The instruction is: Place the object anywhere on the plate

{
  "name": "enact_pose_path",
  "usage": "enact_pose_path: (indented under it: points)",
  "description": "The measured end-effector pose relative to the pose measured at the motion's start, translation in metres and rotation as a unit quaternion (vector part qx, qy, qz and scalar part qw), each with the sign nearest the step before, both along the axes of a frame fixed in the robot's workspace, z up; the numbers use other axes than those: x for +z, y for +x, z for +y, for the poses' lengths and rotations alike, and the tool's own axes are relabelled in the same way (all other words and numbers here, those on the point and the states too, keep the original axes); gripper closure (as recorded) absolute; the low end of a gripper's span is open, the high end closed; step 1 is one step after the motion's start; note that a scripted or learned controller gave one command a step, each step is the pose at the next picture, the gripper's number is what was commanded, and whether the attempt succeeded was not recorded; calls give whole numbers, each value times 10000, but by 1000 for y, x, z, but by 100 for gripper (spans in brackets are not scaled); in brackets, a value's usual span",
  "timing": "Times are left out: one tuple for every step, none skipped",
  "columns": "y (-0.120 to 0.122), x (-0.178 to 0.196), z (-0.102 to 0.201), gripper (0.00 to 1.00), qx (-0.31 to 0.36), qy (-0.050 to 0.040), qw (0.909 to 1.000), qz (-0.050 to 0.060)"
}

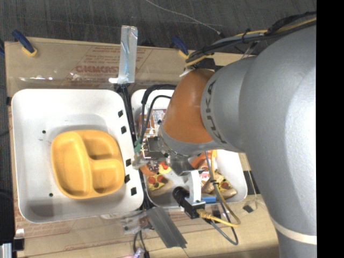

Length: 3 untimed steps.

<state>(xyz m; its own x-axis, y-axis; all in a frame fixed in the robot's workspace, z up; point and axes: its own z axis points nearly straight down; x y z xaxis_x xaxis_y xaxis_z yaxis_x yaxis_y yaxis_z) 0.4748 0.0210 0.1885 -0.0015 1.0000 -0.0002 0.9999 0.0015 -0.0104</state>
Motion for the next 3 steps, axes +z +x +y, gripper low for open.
enact_pose_path:
  points:
    - [2, 55, 1, 100, -1838, -16, 9830, -33]
    - [56, 40, 20, 100, -1983, -18, 9801, -11]
    - [56, 40, 20, 0, -1977, -19, 9803, -8]
